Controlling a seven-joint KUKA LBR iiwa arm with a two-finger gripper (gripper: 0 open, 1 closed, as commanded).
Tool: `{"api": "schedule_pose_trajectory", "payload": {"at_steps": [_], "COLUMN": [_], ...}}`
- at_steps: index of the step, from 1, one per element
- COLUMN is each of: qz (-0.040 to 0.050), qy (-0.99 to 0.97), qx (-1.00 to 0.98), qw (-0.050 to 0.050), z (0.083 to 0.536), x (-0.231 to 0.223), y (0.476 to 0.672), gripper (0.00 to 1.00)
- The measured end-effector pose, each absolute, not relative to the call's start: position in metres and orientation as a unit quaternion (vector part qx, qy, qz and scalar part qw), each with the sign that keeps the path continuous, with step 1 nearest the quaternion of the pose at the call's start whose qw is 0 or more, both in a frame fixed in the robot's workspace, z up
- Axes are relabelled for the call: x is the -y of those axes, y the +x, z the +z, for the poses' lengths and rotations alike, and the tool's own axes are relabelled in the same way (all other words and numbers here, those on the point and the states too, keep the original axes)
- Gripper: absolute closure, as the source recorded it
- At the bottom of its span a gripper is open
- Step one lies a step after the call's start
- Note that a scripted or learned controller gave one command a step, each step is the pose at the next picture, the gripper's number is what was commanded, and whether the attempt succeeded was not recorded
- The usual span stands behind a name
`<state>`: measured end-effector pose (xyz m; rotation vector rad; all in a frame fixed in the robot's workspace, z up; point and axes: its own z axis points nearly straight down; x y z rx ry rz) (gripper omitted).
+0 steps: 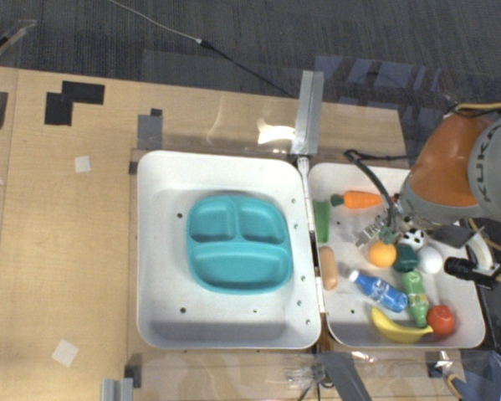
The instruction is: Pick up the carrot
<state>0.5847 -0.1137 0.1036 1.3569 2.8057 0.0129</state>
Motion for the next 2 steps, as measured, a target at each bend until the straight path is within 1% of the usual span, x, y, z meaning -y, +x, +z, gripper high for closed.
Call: {"api": "schedule_pose_trajectory", "payload": {"at_steps": [1,2], "qz": [0.0036,0.0023], "qy": [0.628,0.629], "qx": [-0.779,-0.778], "qw": [0.003,0.003], "z": [0.1876,0.1865], "x": [0.0415,0.0441], "y": [0.5967,0.5960], "gripper": [1.00,0.00]}}
